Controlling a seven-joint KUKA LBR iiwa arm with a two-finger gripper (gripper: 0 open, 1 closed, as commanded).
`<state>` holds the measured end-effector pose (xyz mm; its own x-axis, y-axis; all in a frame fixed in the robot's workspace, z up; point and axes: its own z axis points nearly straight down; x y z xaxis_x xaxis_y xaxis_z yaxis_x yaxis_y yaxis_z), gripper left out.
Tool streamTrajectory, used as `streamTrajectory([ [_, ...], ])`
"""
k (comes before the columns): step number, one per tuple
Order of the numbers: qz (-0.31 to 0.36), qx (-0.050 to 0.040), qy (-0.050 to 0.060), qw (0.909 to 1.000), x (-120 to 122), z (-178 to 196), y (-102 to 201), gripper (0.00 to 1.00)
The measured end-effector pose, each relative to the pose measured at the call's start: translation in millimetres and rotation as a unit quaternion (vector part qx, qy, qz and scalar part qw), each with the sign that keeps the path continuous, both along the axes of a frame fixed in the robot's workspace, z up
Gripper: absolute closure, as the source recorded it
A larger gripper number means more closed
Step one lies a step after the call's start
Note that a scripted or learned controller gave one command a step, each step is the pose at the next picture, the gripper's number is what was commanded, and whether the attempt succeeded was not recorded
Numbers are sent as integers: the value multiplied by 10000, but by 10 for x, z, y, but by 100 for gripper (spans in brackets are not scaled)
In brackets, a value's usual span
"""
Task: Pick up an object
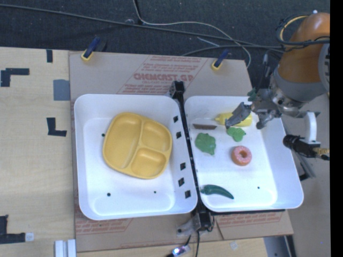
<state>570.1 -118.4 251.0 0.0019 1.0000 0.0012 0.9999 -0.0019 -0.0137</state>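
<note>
Two white bins: left bin (86, 159) and right bin (281, 181). One yellow divided plate (138, 144). Two green leafy pieces (205, 143) (236, 133). One pink donut (241, 156), one dark green pepper (217, 191), one yellow piece (242, 120), one brown stick (203, 126).

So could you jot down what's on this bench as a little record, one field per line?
left bin: yellow divided plate
right bin: pink doughnut, two green leafy pieces, dark green pepper, yellow piece, small brown stick
arm: reaches in from the right
pincer: above the yellow piece at the right bin's far end
held: nothing seen
</note>
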Motion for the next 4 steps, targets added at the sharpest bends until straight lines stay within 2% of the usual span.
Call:
streamTrajectory([
  [1,16,-8,-59,10000,23,65,2,0],
  [3,11,-10,-40,10000,24,-923,-121,0],
  [4,15,-16,-61,10000,-2,-1412,-29,0],
])
